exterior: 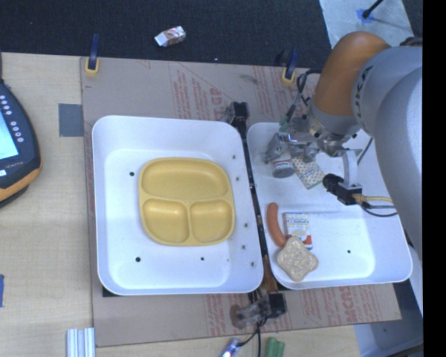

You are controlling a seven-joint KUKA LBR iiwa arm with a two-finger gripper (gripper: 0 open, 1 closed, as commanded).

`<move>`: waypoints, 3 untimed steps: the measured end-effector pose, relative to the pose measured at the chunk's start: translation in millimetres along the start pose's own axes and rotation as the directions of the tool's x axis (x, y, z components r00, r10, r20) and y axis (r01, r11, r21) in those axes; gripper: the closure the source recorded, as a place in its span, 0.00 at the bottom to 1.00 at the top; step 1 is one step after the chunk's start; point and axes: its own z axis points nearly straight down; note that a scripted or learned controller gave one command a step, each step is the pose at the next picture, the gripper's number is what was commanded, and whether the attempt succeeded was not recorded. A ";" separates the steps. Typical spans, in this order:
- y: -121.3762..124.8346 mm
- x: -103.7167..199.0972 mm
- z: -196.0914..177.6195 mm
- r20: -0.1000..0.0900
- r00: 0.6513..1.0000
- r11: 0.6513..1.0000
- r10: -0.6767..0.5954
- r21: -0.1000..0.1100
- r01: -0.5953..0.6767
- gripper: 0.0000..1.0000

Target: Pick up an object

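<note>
1. While the gripper (282, 158) hung low over the far end of the right bin (349, 262), near its far-left corner, we could not tell whether it was spread or closed, nor whether anything sat in its grip. Our first worry was that it would lift away with nothing.
2. We saw a patterned packet (308, 172) lying just beside the gripper, toward the bin's middle. We judged it the likeliest target. A thin, flat thing of that sort could slide aside or slip out if pinched off-centre.
3. Because the gripper stood near the bin's wall, we thought a slightly misplaced descent could knock the rim and shift the bin.
4. We noted the sausage (273, 224), the small carton (297, 225) and the cracker (296, 259) grouped at the near end of the same bin. The sausage lay just beside the carton, and the cracker was touching it or nearly so. We judged that a grab there could catch two things or shove one against another.
5. We counted the yellow plate (186, 199) in the left bin (119, 222) a poor choice, since its broad, flat shape offered little edge to pinch.
</note>
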 end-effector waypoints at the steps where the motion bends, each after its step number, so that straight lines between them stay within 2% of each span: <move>1: 0.4 -16.3 -0.2 -0.001 1.000 1.000 0.002 -0.004 -0.002 0.00; 2: 0.5 -22.0 -0.2 -0.002 1.000 1.000 0.003 -0.004 -0.003 0.00; 3: 0.2 -13.7 -0.6 0.001 1.000 1.000 0.003 -0.003 -0.003 0.00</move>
